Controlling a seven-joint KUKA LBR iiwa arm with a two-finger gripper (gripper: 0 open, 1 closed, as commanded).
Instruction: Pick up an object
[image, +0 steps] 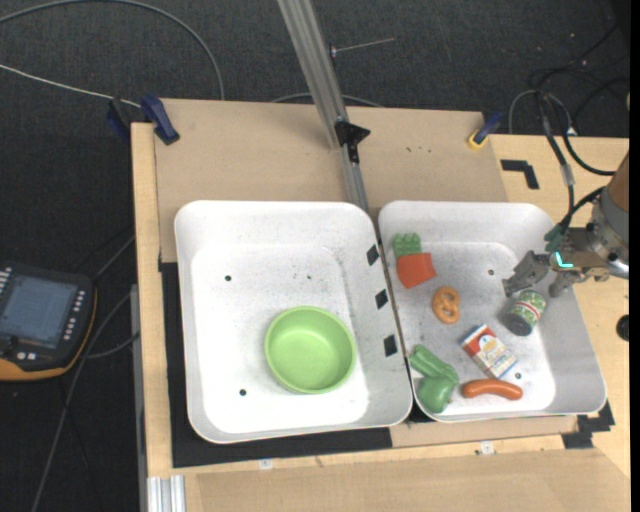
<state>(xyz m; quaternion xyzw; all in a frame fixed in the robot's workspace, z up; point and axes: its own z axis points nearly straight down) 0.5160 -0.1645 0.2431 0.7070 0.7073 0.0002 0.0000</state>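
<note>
Can (524, 312), small and dark with a green label, is sat right under the end effector (537, 277), whose fingers look spread open, nothing gripped. Approach step, probably; a short drop and a squeeze are needed next.

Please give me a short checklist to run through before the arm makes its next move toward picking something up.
1. Gripper over the right bin: ok, it sits above the bin's right side.
2. Nearest target: ok, a small can lies just below the gripper, on its side.
3. Object between the fingers: not ok, nothing is seen held.
4. Room around the can: ok, the small carton and the pretzel lie apart from it.
5. Can close to the bin wall: cannot tell whether the fingers would fit on that side.
6. Left bin: ok, the green bowl is well away from the arm's path.
</note>
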